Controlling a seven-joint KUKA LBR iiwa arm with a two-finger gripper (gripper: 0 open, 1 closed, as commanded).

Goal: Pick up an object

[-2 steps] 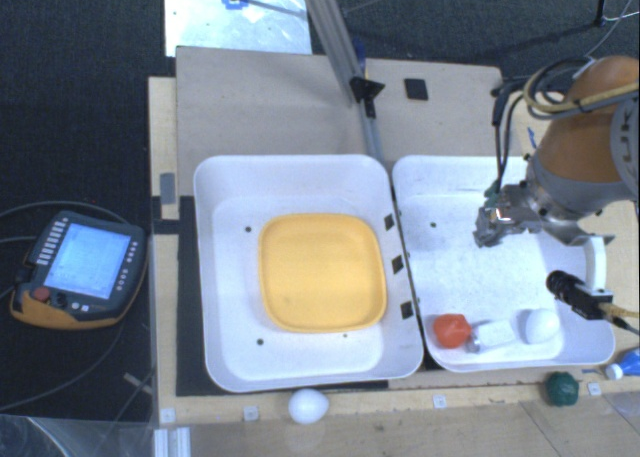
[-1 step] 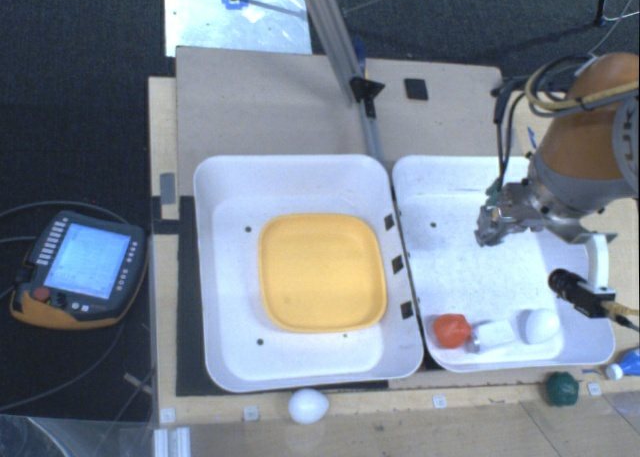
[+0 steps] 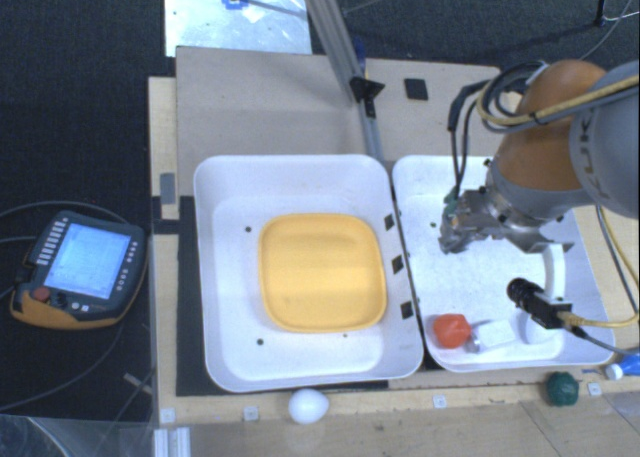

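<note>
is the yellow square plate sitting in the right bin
No, the yellow square plastic plate lies flat in the left shallow white bin, while the right shallow white bin holds a small red object.

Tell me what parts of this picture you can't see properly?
- The robot gripper over the right white plastic bin: small and dark from the overhead camera, its shape unclear.
- The bin floor under the grey arm: covered by the arm.
- The small white object beside the red rounded block: too blurry to name.
- The blue item near the dark green ball: cut off by the right edge.
</note>
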